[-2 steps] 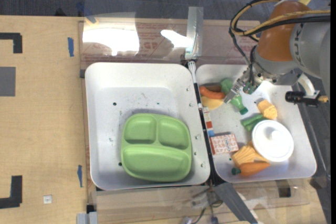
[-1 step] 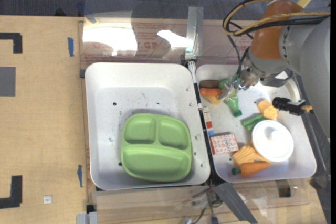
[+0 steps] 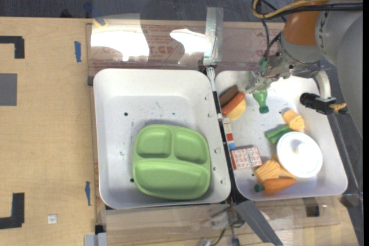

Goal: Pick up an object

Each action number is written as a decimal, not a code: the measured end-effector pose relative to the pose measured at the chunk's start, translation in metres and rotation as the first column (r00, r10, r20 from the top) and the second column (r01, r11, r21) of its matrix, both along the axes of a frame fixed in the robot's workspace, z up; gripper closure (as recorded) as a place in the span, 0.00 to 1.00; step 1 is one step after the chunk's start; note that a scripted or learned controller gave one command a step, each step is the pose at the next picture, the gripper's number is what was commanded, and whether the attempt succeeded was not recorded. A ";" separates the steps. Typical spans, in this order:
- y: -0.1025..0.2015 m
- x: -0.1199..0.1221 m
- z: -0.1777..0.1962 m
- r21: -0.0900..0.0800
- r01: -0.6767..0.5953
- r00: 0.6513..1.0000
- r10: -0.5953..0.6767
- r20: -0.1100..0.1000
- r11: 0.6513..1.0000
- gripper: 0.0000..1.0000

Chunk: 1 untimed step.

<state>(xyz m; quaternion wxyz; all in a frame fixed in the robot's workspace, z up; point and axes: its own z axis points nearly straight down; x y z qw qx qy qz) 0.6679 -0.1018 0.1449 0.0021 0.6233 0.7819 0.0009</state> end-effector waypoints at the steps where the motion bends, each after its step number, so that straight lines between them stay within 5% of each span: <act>1: 0.076 -0.006 0.059 0.003 0.292 0.957 -0.292 0.001 0.957 1.00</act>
